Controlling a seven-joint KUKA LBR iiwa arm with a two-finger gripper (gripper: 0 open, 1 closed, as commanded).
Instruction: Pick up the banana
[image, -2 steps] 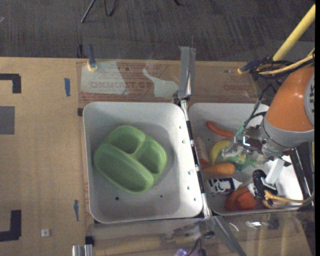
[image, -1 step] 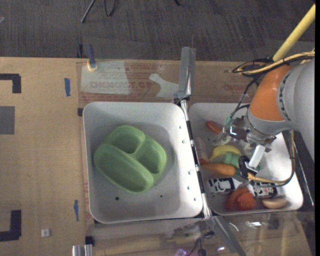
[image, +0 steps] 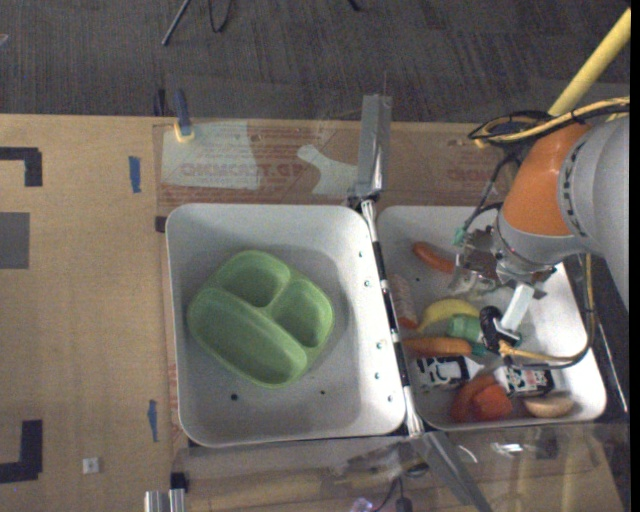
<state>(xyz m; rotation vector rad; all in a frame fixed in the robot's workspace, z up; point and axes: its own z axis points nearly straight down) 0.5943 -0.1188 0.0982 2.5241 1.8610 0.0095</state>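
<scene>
Camera view, right shallow white bin (image: 585, 330): curved yellow banana (image: 446, 312), lying near the bin's left wall amid clutter; long axis roughly left to right in the view, arch uppermost. A small green block (image: 466, 327) touches its lower right end, and a long orange carrot-shaped piece (image: 437, 346) lies just below. Two-finger gripper (image: 473, 277) on the grey arm: just beside the banana, up and to the view's right; open or closed cannot be told. Judged: the approach runs down-left, with the grip set across the banana's long axis.
</scene>
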